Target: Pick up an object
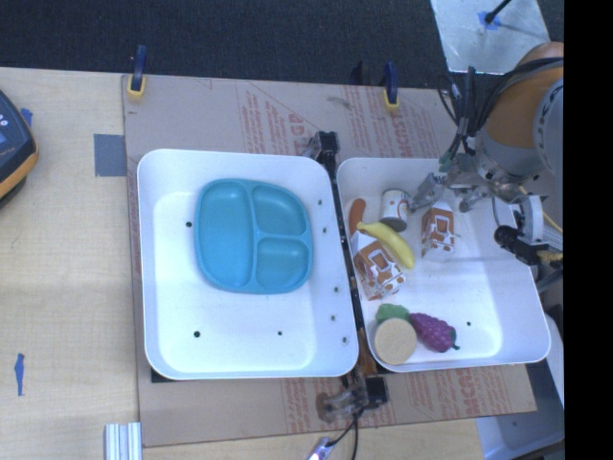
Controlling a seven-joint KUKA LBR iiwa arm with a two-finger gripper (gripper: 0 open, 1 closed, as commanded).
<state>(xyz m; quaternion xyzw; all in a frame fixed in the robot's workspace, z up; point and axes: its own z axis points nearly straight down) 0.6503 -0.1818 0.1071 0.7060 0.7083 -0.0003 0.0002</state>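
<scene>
My gripper [448, 197] hangs over the back of the right bin [508, 305], its two fingers spread apart and nothing between them. Just in front of it and below lies a white carton with orange print [438, 231]. A small can [394, 205] stands to the gripper's left. A yellow banana [388, 240] rests across a second orange-printed carton [377, 268], with a reddish sausage [356, 214] beside them at the bin's left wall. Near the front lie purple grapes [434, 331], a tan round disc [394, 341] and a green piece [391, 312].
The left bin [163, 257] holds a blue divided plate [254, 236]. The arm and its cables [522, 113] fill the back right. A dark device [11, 151] sits at the bench's far left edge. Bare white floor shows in the right bin's front right part.
</scene>
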